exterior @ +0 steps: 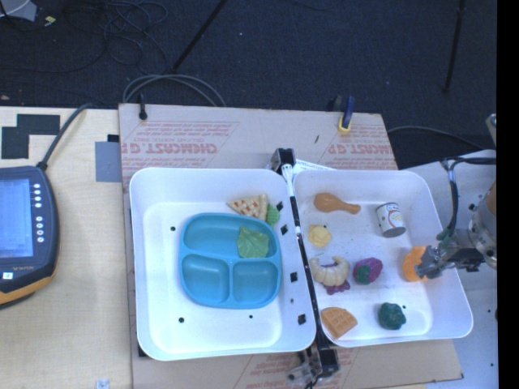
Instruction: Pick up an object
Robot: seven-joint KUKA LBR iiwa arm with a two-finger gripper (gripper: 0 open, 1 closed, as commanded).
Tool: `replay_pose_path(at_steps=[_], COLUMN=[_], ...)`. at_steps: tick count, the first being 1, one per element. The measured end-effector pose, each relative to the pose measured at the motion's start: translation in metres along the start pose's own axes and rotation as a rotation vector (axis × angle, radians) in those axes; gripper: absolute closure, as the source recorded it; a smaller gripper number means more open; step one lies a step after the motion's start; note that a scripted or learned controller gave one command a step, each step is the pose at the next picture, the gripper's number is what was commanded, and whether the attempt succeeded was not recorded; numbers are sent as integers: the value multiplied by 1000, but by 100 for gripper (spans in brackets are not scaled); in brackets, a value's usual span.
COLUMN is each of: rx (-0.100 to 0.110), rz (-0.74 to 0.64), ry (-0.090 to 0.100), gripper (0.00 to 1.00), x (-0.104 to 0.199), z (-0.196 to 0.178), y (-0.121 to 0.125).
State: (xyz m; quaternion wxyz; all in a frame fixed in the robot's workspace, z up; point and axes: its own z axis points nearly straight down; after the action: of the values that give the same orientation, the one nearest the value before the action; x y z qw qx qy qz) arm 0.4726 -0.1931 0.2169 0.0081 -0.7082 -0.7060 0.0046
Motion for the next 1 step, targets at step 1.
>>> replay_pose_path(at_steps=[1], rx=[-17], rz=[-8], ry=[4], gripper=[100], x=[-15], z=[134], y=[49])
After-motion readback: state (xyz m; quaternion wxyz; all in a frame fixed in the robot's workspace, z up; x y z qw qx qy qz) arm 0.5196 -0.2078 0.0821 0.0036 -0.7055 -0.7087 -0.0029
